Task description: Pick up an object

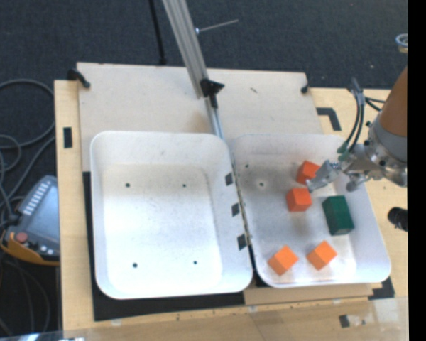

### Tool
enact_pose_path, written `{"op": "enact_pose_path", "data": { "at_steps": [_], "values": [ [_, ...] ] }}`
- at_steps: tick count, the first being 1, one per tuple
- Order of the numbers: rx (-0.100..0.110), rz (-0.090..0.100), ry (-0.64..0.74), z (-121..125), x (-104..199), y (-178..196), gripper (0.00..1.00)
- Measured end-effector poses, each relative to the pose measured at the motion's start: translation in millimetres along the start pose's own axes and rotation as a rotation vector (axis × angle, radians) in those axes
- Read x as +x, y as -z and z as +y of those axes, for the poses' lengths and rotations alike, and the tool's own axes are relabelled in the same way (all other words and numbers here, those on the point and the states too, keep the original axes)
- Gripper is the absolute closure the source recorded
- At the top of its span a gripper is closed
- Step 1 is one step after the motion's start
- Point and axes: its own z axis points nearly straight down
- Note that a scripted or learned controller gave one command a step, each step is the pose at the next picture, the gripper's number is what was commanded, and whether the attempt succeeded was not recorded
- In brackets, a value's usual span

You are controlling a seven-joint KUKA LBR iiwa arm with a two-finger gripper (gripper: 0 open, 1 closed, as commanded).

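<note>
Several orange cubes lie in the right bin (266, 163): one at the upper middle (307, 170), one just below it (298, 199), and two near the front rim (283, 260) (321, 254). A dark green block (337, 215) rests right of the middle cube. My gripper (335, 183) hangs over the bin's right part, just above the green block and right of the upper cubes. It is open, with nothing between its fingers. Its left fingertip (318, 182) is close to the upper orange cube.
The left bin (99, 190) adjoins the right one. A slanted metal post (187, 41) rises from the bench behind the bins. Cables and a control pendant (34, 219) lie on the floor at the left.
</note>
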Motion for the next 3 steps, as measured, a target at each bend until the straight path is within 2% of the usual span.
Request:
{"op": "enact_pose_path", "data": {
  "at_steps": [1,2,3],
  "values": [
    [-0.006,-0.003,0.006,24.8,-14.4,66.5,0.0],
    [0.008,0.0,0.009,65.3,-22.5,-43.9,0.0],
    [-0.002,-0.002,0.003,88.8,-19.5,-136.3,0.0]
  ]
}}
